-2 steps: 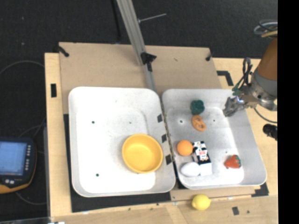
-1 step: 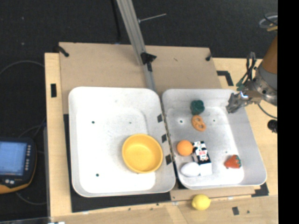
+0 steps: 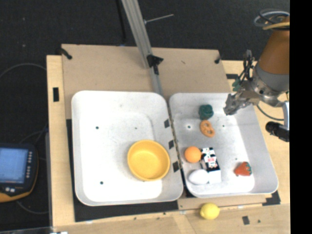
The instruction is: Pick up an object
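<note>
The end effector (image 3: 233, 106) hovers over the upper right edge of the right bin (image 3: 258, 145); whether it is open or closed I cannot tell. Inside that bin lie a green object (image 3: 206, 111), a cookie (image 3: 207, 128), an orange ball (image 3: 192, 154), a patterned box (image 3: 210, 159), a white egg (image 3: 198, 177) and a strawberry (image 3: 243, 169). A yellow bowl (image 3: 148, 160) sits in the left bin (image 3: 97, 130). A lemon (image 3: 209, 211) rests on the bench (image 3: 107, 67) at the lower edge.

No lettering, number or brand can be read: the small black-and-white carton (image 3: 210, 160) in the right bin (image 3: 258, 145) bears only blurred markings, and the lit blue screen of the handheld pendant (image 3: 14, 172) is illegible.
</note>
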{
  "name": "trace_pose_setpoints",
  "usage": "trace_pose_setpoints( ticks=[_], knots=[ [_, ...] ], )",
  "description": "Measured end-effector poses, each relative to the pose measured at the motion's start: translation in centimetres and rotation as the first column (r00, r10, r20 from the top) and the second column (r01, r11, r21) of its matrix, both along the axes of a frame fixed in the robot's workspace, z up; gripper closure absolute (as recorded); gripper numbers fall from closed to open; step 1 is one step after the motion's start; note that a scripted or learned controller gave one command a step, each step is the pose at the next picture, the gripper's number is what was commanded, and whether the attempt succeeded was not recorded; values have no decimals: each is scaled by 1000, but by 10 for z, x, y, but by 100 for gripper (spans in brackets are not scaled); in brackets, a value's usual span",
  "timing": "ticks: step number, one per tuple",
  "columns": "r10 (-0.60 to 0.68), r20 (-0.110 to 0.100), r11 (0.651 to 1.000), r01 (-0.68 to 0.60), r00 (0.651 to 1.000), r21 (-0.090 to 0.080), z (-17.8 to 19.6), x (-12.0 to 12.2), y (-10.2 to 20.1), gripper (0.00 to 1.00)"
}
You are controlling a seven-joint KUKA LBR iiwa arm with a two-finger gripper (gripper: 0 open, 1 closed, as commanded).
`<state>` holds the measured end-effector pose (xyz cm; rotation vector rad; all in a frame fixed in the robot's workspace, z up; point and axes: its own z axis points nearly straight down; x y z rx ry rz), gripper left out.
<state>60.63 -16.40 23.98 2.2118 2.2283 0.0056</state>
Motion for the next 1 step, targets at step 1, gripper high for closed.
trace_pose_setpoints(
  ticks=[1],
  knots=[
    [0,-3,1000,0,1000,0,1,-1,58,100]
  ],
)
